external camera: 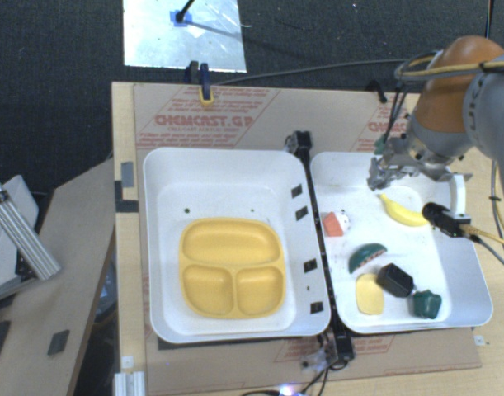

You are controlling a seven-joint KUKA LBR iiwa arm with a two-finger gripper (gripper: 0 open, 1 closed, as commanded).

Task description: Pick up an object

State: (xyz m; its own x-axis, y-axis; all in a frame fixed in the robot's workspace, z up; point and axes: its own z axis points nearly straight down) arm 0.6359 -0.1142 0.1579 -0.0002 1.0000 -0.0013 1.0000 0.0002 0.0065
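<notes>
Approach step: tool (383,180) hovers over the right bin (474,283), just beside the banana (402,212); its grip state cannot be told. Next: descend squarely onto it.

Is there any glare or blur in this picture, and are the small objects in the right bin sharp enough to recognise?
In the camera view, the foil sheet above the bench shows bright glare; the white bins look slightly overexposed. The banana and the black block are soft but recognisable. The gripper is dim and somewhat blurred.
</notes>
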